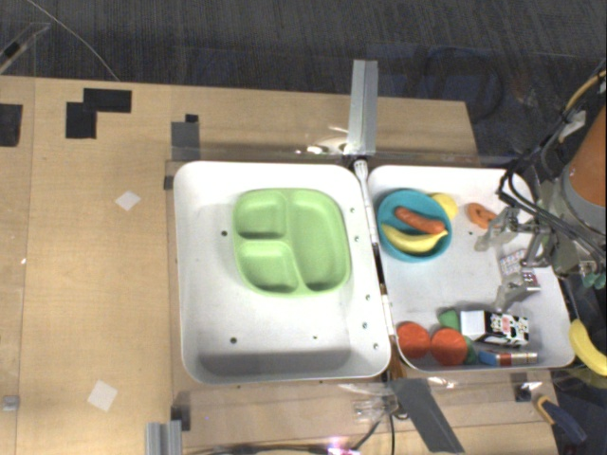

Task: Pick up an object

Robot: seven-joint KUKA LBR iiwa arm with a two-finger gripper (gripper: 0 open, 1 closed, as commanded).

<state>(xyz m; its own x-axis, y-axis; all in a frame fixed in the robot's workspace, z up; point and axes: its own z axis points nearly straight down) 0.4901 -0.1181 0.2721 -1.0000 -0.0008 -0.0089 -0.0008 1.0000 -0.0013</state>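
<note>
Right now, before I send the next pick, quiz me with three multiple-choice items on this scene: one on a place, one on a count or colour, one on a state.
1. Where is the green tray?
A. In the left bin
B. In the right bin
C. On the bare bench

2. How many compartments does the green tray have?
A. Two
B. Three
C. Five

3. What lies in the blue bowl?
A. A banana and a red sausage
B. A marker pen
C. Two oranges

Answers:
1. A, the tray lies in the middle of the left bin.
2. B, two small compartments sit on its left side and one long compartment on its right.
3. A, the banana and the red sausage lie inside the bowl, in the right bin.
</note>
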